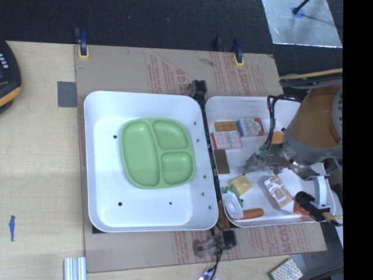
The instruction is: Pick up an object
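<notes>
**benchwatcher:** Where's the arm sitting right now?

**kuka_fan:** The grey KUKA arm with the orange band above its wrist [315, 121] comes in from the right side of the camera view, and it's pitched downward. The orange section is the big rounded bit up top, with the grey wrist just below it.

**benchwatcher:** And the end effector?

**kuka_fan:** The dark two-finger end effector [260, 160] pokes out left of the wrist, low down and angled left. It's small and murky from this angle, so honestly can't say whether it's spread or closed. A black cable loops up beside the orange band.
</notes>
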Controlling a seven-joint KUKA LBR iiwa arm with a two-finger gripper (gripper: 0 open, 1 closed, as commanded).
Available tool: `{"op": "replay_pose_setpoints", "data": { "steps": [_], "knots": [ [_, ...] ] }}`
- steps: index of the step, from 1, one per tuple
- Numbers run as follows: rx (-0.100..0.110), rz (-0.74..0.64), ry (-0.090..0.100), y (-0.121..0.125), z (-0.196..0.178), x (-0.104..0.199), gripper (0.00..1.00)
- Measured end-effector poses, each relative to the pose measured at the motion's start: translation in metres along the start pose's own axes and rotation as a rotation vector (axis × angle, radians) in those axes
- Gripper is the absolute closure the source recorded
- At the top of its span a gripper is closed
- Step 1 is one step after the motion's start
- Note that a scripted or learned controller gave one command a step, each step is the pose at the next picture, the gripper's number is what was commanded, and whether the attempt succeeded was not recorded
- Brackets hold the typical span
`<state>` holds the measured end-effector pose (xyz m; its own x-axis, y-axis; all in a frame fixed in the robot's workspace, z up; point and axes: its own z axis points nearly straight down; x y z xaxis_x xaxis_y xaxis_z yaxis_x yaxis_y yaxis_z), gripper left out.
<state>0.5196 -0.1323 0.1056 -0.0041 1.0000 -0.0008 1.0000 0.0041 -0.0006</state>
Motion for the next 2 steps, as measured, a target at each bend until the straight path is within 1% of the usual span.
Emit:
{"op": "replay_pose_setpoints", "data": {
  "steps": [1, 2],
  "knots": [
    [-0.004, -0.002, -0.002, 0.065, -0.005, -0.032, 0.00],
    [0.015, -0.002, 0.001, 0.133, 0.018, -0.079, 0.00]
  ]
}}
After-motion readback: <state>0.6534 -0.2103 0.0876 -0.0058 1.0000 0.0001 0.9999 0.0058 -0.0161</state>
